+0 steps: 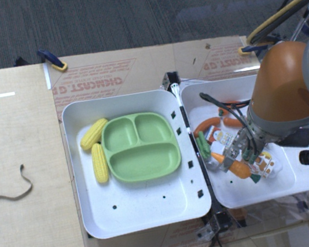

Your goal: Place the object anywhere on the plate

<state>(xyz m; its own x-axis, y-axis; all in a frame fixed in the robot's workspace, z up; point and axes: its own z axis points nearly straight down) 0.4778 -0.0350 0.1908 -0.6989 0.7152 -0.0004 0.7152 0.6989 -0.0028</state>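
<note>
The gripper [237, 156] is low inside the right bin [305, 180], its metal fingers buried in a small heap of toy food, and from this slant whether they are spread or closed, or have anything between them, cannot be told. Right at the fingers lies an orange carrot-like piece [241, 169], touching or just under the tip, with a white packet [265, 164] printed in colours just beside it on the side nearer the arm. Toward the bin's left wall sit a green piece [203, 144] and a curved orange-red piece [206, 125], close together and partly hidden by black cables and the wrist. The arm's orange band [280, 84] and grey link cover much of that bin's far right corner. Across the two touching rims, the left bin [145, 209] holds the green plate [141, 147], a three-compartment tray lying flat in the bin's upper half, all three compartments bare. Two yellow corn cobs [94, 133] lie against the plate's left edge, one slanted at its upper corner, the other upright just below it. Both rest on the bin floor, not on the plate.
</note>
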